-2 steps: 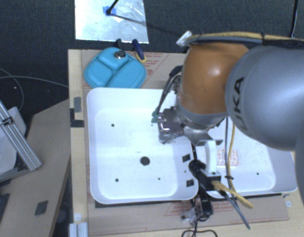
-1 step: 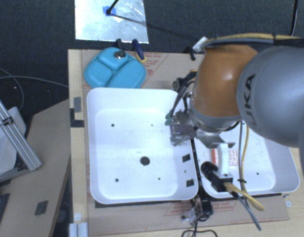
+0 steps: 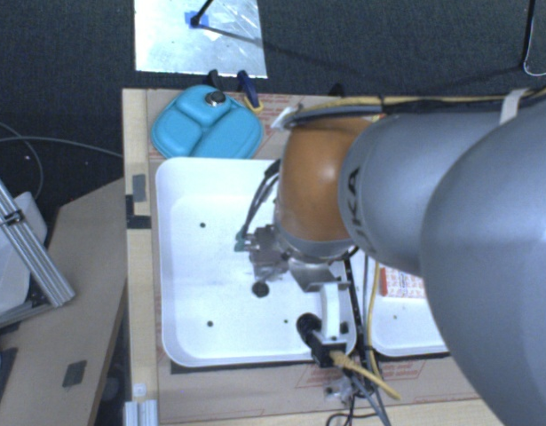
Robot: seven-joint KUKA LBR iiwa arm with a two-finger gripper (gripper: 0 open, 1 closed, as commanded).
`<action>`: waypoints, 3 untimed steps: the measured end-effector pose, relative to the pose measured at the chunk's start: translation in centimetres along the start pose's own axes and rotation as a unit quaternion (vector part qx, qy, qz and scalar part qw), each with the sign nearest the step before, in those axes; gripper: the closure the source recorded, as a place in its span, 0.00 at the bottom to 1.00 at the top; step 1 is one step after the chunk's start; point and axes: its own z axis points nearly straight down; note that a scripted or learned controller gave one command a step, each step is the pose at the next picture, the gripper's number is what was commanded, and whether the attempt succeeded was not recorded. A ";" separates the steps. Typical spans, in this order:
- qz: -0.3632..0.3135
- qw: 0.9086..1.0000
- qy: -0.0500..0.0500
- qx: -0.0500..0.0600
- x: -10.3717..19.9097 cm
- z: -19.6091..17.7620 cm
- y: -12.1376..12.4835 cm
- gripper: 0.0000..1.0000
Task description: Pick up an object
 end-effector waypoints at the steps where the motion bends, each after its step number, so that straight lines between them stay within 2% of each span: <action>1: 0.006 1.000 0.000 -0.005 -3.4 12.0 1.9 1.00; 2: -0.001 1.000 0.002 -0.004 6.8 11.6 0.1 1.00; 3: 0.004 1.000 0.002 -0.011 4.1 -2.3 3.7 1.00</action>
